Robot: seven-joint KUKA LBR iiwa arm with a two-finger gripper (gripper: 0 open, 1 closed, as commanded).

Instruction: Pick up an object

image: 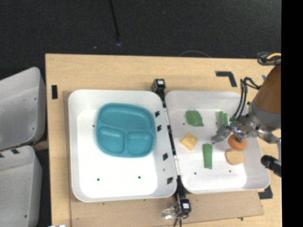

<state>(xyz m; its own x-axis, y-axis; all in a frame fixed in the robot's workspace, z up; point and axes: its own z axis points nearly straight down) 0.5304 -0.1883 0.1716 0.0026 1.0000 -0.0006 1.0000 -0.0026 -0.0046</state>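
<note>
The orange piece [238, 144] lies in the right bin [213, 186], with the gripper [230, 132] low over it; whether it has closed on anything I cannot tell. A tan piece [234, 157] touches the orange one and a green block [222, 117] sits near, so a crowded approach could nudge them or pinch two.

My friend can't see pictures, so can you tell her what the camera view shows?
A robot's gripper hangs low over the right bin, right by an orange round piece. That bin also holds three green pieces, a yellow chunk and a tan lump. The left bin holds a teal divided plate.
</note>
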